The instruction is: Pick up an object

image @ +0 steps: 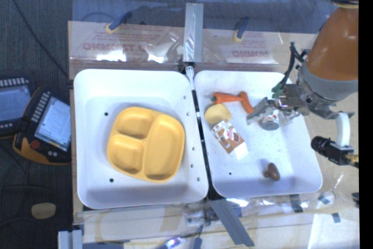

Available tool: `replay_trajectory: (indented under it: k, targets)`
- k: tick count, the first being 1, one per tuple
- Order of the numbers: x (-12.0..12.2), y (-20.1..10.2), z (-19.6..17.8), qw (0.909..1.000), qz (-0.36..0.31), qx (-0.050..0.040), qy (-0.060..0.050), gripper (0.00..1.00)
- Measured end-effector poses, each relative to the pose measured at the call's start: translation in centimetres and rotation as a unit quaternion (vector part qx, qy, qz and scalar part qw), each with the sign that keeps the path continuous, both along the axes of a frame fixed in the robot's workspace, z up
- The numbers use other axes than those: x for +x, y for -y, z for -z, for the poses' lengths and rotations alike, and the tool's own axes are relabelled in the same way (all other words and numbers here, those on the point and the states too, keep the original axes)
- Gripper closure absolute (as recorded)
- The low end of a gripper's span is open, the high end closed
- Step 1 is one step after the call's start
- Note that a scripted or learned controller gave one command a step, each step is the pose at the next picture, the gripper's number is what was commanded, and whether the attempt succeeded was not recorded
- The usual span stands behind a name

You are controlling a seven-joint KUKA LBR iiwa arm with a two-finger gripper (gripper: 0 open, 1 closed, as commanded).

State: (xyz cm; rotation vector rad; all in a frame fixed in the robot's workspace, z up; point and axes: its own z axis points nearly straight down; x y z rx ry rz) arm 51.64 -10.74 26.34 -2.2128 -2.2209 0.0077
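My gripper (267, 112) hangs over the right bin (303, 175), in its upper right part, on the grey arm with the orange band (338, 44). Right below the gripper's tip is a small round red-and-white can (270, 122); the view leaves unclear whether the gripper touches it. Left of it lie an orange carrot (233, 98), a yellow potato-like lump (217, 113) and a white packet with red print (229, 138). A small brown piece (271, 171) sits near the bin's front.
The left bin (87, 96) holds a yellow divided plate (146, 143). A central ridge (198, 125) separates the two bins. A handheld controller (44, 125) lies on the floor to the left. A black fitting (329, 150) sticks out at the right bin's edge.
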Motion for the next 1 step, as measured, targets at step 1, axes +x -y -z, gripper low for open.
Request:
replay_trajectory:
  k: [1]
  targets:
    - [-1.77,0.00,13.36,0.9981,0.062,0.0001,-0.001,0.00]
